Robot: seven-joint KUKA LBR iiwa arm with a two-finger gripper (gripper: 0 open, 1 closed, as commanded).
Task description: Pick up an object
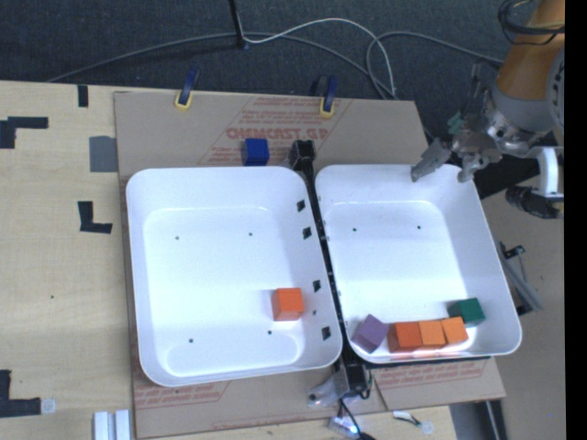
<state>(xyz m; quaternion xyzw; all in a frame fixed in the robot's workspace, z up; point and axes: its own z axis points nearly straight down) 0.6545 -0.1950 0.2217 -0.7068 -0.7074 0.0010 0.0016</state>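
Above the far right corner of the right bin [477,211] hangs the gripper [443,167], its two fingers spread apart with nothing between them. Well below it, along that bin's near wall, four blocks lie in a row: a green block [469,312] nearest the gripper's side, then an orange block [454,330] touching a second orange block [411,335], then a purple block [370,333] at the row's left end. Farther off, to the gripper's lower left, a lone orange cube [288,303] sits in the left bin [147,246]. Level with the gripper and off to its left, a blue block [256,150] rests on the cardboard sheet [367,122] behind the bins.
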